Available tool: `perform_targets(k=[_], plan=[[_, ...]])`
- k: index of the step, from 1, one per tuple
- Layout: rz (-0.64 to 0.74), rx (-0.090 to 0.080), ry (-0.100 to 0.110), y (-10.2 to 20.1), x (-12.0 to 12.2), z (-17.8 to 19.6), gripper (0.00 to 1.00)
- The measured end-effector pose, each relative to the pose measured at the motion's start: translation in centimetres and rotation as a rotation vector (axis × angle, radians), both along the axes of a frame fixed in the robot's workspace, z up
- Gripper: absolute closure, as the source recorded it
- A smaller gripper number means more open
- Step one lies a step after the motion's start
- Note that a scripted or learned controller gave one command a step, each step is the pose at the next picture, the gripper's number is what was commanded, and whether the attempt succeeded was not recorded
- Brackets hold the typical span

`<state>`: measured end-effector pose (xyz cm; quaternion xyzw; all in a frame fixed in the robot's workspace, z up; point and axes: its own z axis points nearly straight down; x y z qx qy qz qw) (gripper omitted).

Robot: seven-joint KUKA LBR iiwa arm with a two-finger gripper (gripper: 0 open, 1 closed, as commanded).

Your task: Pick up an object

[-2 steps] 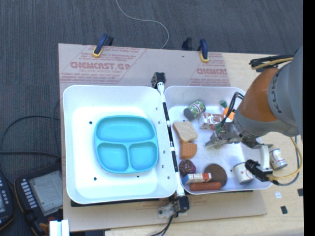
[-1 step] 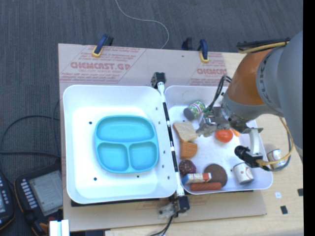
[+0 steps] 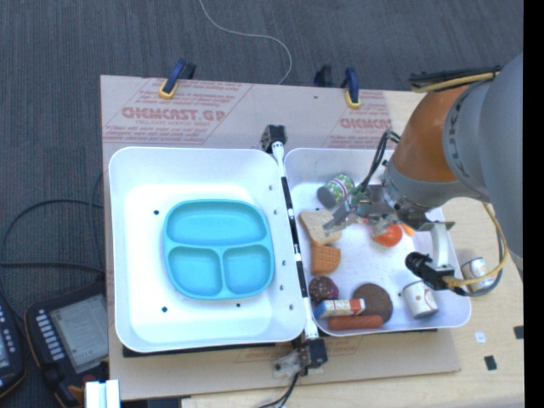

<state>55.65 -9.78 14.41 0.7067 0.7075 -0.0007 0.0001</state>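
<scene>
My gripper (image 3: 361, 211) hangs low over the upper middle of the right bin (image 3: 455, 313), reaching in from the right. Around it lie a green can (image 3: 341, 185) just up and left, a slice of toast (image 3: 314, 225) to its left, and a red tomato (image 3: 387, 235) just below and right. I see nothing clearly held in it. Further down lie an orange waffle piece (image 3: 325, 258), a dark berry (image 3: 321, 289), a brown cookie (image 3: 373, 300), a hot dog (image 3: 353, 321) and a white cup (image 3: 418, 300).
The left bin (image 3: 136, 313) holds a light blue divided plate (image 3: 219, 247). A black clamp (image 3: 274, 136) sits at the top of the wall between the bins. The arm's grey and orange body (image 3: 459, 143) covers the right bin's upper right corner.
</scene>
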Motion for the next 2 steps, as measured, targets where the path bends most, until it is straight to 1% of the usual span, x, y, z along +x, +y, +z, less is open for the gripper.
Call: perform_targets(k=[1,2], plan=[[0.0,0.003,-0.017,0.0,-3.6,-5.2,0.0],[0.0,0.004,-0.025,0.1,-3.3,-3.9,1.0]])
